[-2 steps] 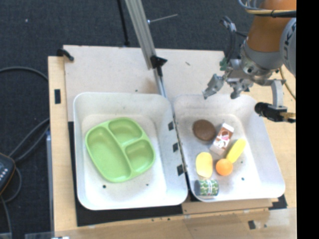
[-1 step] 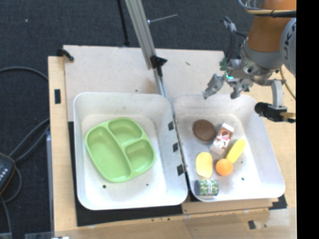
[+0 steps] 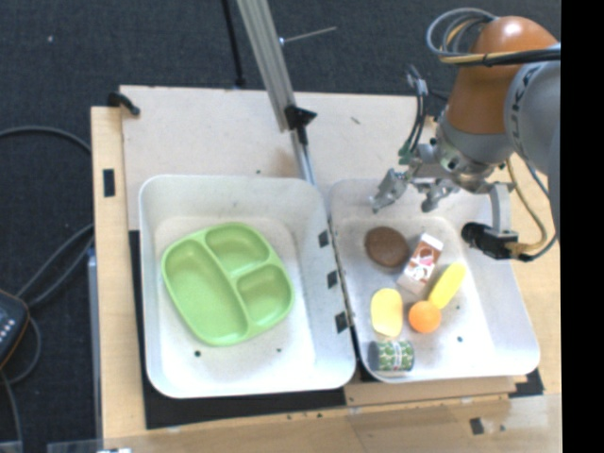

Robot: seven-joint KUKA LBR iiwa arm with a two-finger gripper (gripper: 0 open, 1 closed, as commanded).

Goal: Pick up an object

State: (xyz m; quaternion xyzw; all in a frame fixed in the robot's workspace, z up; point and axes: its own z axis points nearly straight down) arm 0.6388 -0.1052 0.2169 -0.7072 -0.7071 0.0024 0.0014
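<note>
Two shallow white plastic bins sit side by side on the pale wooden bench (image 3: 189, 130). Left bin (image 3: 156, 347): one light green plastic plate with three compartments (image 3: 226, 281), lying flat toward the left wall, nothing on it. Right bin (image 3: 510, 333): six items. A round brown disc-shaped object (image 3: 386, 246) lies nearest the bin's far edge, left of centre. Just beside it, toward the right wall, a small white and red carton (image 3: 422, 261) lies tilted. A yellow elongated piece (image 3: 447, 284) lies at a slant touching the carton's lower right side. A small orange ball (image 3: 425, 318) rests at the lower end of that yellow piece, touching it. A pale yellow rounded block (image 3: 386, 311) sits just beside the ball on its left. A short cylindrical can with a green patterned label (image 3: 394, 354) lies on its side against the near edge, below the yellow block. My gripper (image 3: 412, 189) hangs over the far edge of the right bin, above and slightly right of the brown disc, apart from every item. My two metal fingers (image 3: 387, 193) stand spread apart, nothing between them. A black cable end (image 3: 486, 239) hangs from my wrist over the right wall. A slanted aluminium post (image 3: 269, 59) rises from the bench's far edge between the bins.
</note>
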